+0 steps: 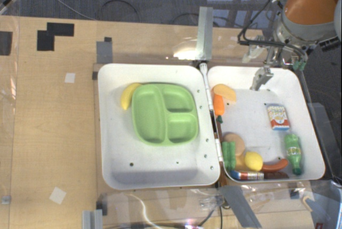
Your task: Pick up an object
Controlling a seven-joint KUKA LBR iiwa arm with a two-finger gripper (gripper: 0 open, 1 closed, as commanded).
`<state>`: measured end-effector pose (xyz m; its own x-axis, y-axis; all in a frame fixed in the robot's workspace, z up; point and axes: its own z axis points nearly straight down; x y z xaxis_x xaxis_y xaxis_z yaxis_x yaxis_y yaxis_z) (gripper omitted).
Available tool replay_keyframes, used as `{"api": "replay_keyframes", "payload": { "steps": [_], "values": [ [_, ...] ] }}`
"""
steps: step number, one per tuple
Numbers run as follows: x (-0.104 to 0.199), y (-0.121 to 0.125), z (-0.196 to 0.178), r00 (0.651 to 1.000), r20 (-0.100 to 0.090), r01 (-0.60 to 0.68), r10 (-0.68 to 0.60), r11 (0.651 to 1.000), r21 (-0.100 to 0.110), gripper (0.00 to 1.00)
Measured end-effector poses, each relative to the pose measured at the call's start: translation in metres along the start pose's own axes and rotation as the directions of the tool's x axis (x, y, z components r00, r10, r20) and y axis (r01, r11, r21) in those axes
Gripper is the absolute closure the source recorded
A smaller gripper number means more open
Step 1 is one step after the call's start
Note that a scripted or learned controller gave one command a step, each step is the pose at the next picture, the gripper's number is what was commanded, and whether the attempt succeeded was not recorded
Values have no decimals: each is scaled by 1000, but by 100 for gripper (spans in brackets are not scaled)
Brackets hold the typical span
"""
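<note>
My gripper hangs over the back edge of the right bin, below the orange-banded wrist at the upper right. Nothing shows beneath or in it. In that bin lie a small white and blue carton, a green bottle, a yellow lemon, a red sausage, an orange carrot and a yellow-orange wedge. The carton is the closest to the gripper, a little toward the front and right of it.
The left bin holds a green divided plate with a banana at its back left. A metal divider separates the bins. A tan disc and a green piece crowd the right bin's front left corner.
</note>
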<state>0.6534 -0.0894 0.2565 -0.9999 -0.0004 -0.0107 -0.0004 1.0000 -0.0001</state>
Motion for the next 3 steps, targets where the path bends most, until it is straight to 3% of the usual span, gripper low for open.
{"api": "replay_keyframes", "payload": {
  "steps": [1,2,3],
  "values": [
    [40,-50,158,962,2,274,-274,962,1,0],
    [59,-66,167,956,3,295,-295,956,2,0],
    [110,-44,164,922,6,387,-387,922,5,0]
  ]
}}
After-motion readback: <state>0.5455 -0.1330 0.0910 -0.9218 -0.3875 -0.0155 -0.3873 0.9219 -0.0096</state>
